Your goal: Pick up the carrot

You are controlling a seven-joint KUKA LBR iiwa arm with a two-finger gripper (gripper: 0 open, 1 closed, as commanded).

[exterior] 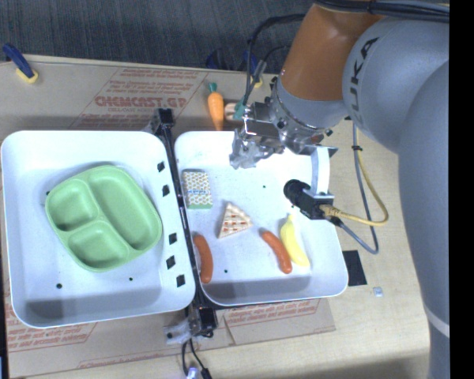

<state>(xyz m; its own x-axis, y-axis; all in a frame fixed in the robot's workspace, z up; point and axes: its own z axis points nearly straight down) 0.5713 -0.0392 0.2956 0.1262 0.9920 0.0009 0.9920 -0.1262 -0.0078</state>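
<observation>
The carrot (pixel 214 107) lies outside the bins on the table (pixel 103 85); the jaws (pixel 245 155), state unclear, should be centred over it.

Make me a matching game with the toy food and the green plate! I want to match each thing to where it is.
Things:
1. carrot
2. green plate
3. banana
4. sandwich triangle

Places:
A. inside the left bin
B. near the right bin's right edge, next to a sausage
C. on the cardboard, just outside the right bin's top rim
D. middle of the right bin

Pairs: 1-C, 2-A, 3-B, 4-D
</observation>
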